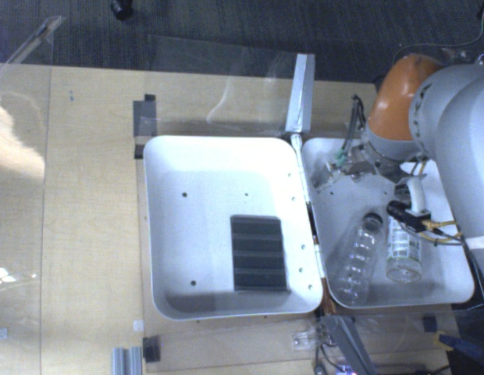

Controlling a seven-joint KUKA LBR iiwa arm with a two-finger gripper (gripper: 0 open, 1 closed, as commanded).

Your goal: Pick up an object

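A black ribbed rectangular block (258, 252) lies flat in the left bin (172, 209), toward its front right. Two clear plastic bottles lie in the right bin (453, 287): one (357, 260) slants with its dark cap pointing away, and the other (403, 250) rests just right of it. My gripper (338, 170) hangs low over the far left corner of the right bin, under the orange band (398, 108). It is apart from both bottles, and nothing shows in its grasp.
The grey arm (460, 147) covers the right bin's far right side. A black connector with yellow cable (414, 217) hangs from it over the second bottle. A metal divider post (300, 92) stands behind the gap between the bins.
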